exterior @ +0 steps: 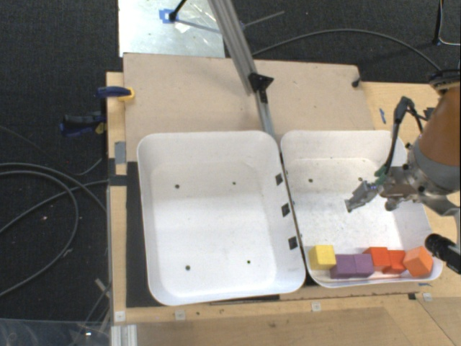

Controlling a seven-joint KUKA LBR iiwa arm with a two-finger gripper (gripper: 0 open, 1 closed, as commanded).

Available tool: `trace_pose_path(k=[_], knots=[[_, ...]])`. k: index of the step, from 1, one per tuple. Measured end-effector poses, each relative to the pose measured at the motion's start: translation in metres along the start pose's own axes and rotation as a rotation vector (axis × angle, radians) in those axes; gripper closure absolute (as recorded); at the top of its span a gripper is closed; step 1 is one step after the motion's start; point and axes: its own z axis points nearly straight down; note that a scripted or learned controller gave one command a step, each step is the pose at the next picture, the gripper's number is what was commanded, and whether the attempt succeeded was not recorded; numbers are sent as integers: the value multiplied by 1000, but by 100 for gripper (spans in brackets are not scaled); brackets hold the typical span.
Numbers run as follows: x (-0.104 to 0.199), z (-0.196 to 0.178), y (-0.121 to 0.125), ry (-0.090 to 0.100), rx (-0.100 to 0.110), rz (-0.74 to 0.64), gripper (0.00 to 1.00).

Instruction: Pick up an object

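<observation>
Several small blocks lie in a row along the front wall of the right bin (338, 146): a yellow block (323, 256), a purple block (352, 265), a red-orange block (387, 259) and an orange block (418, 262). My gripper (372, 202) hangs over the middle of the right bin, up and back from the blocks. It is open, and only white bin floor shows between its fingers. The purple and red-orange blocks touch each other.
The left bin (155, 215) sits beside the right one, with black clips along their shared wall. A slanted metal pole (241, 45) crosses the back of the bench. A blue and yellow clamp (115, 92) holds the bench's left edge.
</observation>
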Motion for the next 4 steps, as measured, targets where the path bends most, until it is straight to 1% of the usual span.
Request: trace_pose_path(k=[1, 2, 3, 4], knots=[[55, 62, -2, 3, 7, -7, 0], [112, 59, -7, 3, 3, -9, 0], [108, 59, -6, 1, 2, 0, 0], [179, 59, -7, 3, 2, -11, 0]])
